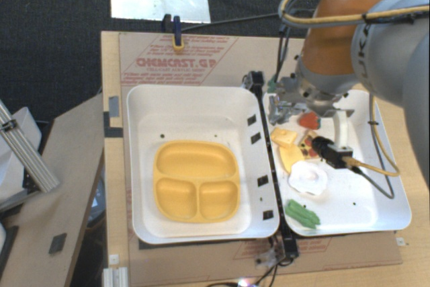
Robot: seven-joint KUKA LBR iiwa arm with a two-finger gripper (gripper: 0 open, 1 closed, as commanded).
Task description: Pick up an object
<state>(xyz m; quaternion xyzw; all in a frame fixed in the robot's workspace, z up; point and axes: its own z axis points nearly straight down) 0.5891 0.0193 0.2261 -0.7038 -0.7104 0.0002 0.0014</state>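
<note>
My gripper (277,111) hangs low over the back left corner of the right bin (376,212), close to the wall shared by the two bins. Just below it in this bin lie a yellow wedge (283,138) and a larger pale yellow piece (290,159). A red object (308,121) sits right of the gripper, partly hidden by the wrist. Nearer the front are a white crumpled object (308,179) and a green object (302,214). I see nothing held in the gripper.
The left bin (144,117) holds a yellow divided plate (197,180). The arm (376,44) covers the back of the right bin. Cardboard (188,57) lies under both bins, with a blue and yellow clamp (177,32) at its back edge.
</note>
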